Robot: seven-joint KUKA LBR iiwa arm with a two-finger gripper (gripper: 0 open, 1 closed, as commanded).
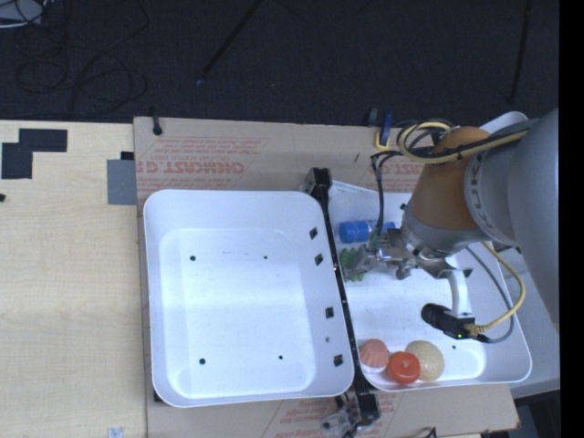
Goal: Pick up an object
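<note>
The grey arm (pixel 511 181) hangs over the right bin (pixel 511 359); its hand (pixel 394 255), grip unreadable, sits just right of a green object (pixel 354 261), below a blue one (pixel 354 232).

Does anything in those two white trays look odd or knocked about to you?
Nothing looks spilled or broken. The right bin has three round items crowded into its near corner: a red ball, a pinkish one and a tan one. A blue object lies near the gripper.

Single fixed camera, high above bench (pixel 64 272), looking down at slant, moderately distant. Two white bins (pixel 164 235) lie centre-frame; arm (pixel 474 190) enters right of bins.
</note>
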